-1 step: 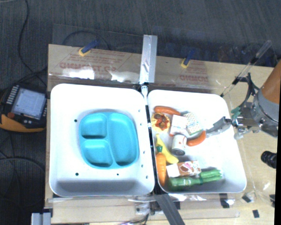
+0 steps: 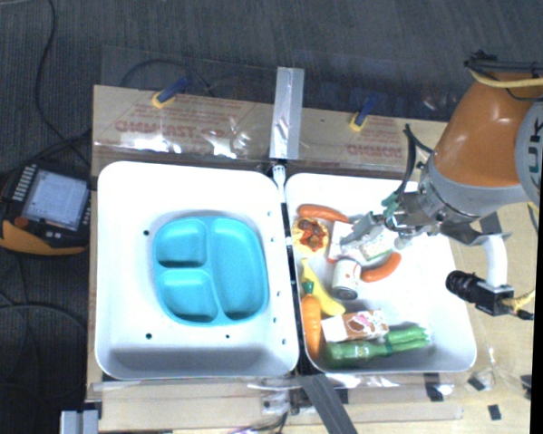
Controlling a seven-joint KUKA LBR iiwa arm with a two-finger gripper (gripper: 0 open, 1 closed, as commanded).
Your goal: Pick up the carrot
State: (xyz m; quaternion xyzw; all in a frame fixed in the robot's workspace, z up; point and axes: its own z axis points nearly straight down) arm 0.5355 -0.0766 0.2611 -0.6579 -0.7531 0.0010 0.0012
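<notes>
The fingers are too blurred and foreshortened from my seat for me to tell whether they stand apart or together; nothing shows between them, so I count the metal two-finger gripper (image 2: 372, 237) as holding nothing. It hangs over the upper middle of the right white bin (image 2: 448, 307), just above a small white-and-red can (image 2: 345, 277) and a curved orange-red sausage (image 2: 380, 267). The task's thing, the tapered orange carrot (image 2: 311, 322), lies well down and to the left of it, along the bin's left wall, touching a yellow banana-like piece (image 2: 320, 291) above it and a small brown-and-white carton (image 2: 357, 326) at its right, with a green cucumber-like vegetable (image 2: 378, 344) below that. My worry is the crowding: I judge a descent from here would land on the can or sausage, not the carrot. Even moved across, the wall and the neighbours leave little room for the fingers, so they could jam or nudge the carrot away. The left bin holds a blue sectioned plastic tray (image 2: 210, 267).
</notes>
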